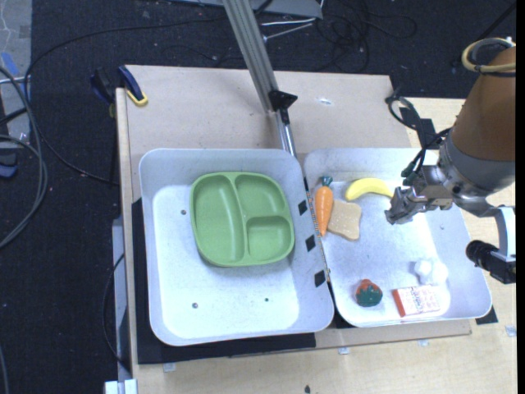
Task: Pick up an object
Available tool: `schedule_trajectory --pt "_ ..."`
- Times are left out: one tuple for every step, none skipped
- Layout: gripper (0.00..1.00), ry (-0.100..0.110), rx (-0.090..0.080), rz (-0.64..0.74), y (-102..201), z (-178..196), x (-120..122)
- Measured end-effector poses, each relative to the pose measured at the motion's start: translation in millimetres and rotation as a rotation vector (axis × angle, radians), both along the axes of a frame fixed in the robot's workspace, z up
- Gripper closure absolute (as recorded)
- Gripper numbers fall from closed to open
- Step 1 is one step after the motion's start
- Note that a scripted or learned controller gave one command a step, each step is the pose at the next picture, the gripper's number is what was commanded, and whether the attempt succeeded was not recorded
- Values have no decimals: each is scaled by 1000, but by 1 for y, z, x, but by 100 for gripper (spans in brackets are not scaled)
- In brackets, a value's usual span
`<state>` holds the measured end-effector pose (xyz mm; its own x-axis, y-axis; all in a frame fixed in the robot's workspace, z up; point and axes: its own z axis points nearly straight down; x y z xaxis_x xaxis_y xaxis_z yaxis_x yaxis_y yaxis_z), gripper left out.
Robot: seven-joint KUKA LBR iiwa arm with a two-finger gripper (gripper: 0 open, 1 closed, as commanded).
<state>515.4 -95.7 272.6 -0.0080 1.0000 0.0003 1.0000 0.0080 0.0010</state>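
Counting one banana (pixel 367 189), one carrot (pixel 323 208)

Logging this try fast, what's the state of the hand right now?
Hand: over the right white bin, near the yellow banana; open or shut cannot be told.

The arm (pixel 484 130) is cut off by the right edge of the frame, its upper links out of sight. The gripper (pixel 399 208), at mid-right over the right bin (pixel 472 290), is dark and too small to read clearly. The carrot (pixel 323 207) overlaps one edge of the bread slice (pixel 344 219). The print on the red-and-white packet (pixel 420 300), lower right, is too small to make out. The counter (pixel 205 109) runs off the bottom edge.
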Motion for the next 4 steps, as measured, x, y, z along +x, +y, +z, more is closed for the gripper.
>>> schedule_trajectory --pt "100 2 1 -1 51 -17 20" --pt "100 -2 0 -2 98 -14 51" --pt "100 0 0 -1 145 -32 70" --pt "100 -1 0 -1 194 -45 92"
